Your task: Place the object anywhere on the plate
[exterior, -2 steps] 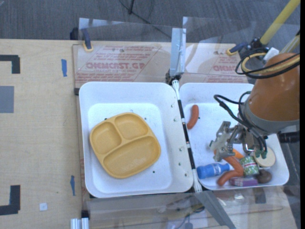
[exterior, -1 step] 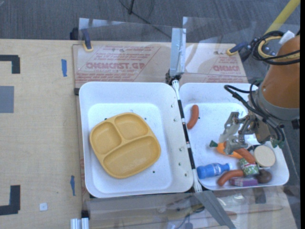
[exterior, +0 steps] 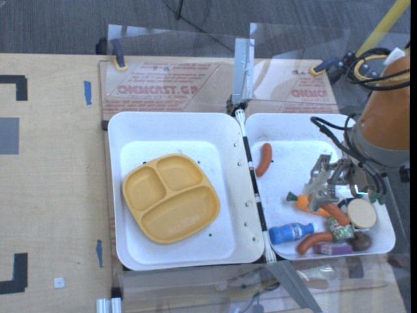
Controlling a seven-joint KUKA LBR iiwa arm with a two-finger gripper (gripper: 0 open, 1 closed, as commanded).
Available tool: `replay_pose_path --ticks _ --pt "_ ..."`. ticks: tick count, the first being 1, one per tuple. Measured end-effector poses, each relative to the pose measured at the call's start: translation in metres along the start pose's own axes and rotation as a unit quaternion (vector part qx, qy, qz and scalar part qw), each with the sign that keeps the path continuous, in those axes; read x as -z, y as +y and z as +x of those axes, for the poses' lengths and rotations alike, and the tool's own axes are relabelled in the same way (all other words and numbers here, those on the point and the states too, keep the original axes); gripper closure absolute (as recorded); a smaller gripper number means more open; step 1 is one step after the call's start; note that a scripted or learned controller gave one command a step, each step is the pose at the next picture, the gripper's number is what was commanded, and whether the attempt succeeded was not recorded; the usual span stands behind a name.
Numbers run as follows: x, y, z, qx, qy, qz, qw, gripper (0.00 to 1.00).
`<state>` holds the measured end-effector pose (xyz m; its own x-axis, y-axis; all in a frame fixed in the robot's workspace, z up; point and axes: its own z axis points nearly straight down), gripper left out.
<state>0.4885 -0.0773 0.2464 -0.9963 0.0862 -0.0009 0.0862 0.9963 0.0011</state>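
Observation:
A yellow divided plate (exterior: 171, 197) lies in the left white bin (exterior: 130, 132), with nothing on it. My gripper (exterior: 320, 191) hangs low in the right bin (exterior: 287, 132), right over a pile of toy food. An orange carrot (exterior: 303, 203) with a green end lies directly at the gripper's tip, on its left side. Whether they touch is unclear. A reddish sausage (exterior: 263, 159) lies alone near the divider, to the upper left of the gripper.
A blue bottle (exterior: 290, 232), a second red sausage (exterior: 315, 241), a purple piece (exterior: 336, 247), a round white disc (exterior: 361, 214) and a brown piece (exterior: 362, 241) crowd the right bin's front right corner. Black cables (exterior: 332, 132) hang off the arm above the bin.

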Motion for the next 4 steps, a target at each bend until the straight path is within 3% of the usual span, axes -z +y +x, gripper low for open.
replay_pose_path --ticks 1,2,3,4 --pt "-0.043 -0.015 0.006 -0.020 0.000 0.000 0.9998 1.00" --pt "-0.005 -0.060 0.002 0.023 -0.002 0.001 0.9997 1.00" --pt "0.062 -0.085 -0.001 0.057 -0.002 0.001 0.9983 1.00" --pt "0.007 -0.107 -0.020 0.048 -0.001 0.000 0.9989 1.00"
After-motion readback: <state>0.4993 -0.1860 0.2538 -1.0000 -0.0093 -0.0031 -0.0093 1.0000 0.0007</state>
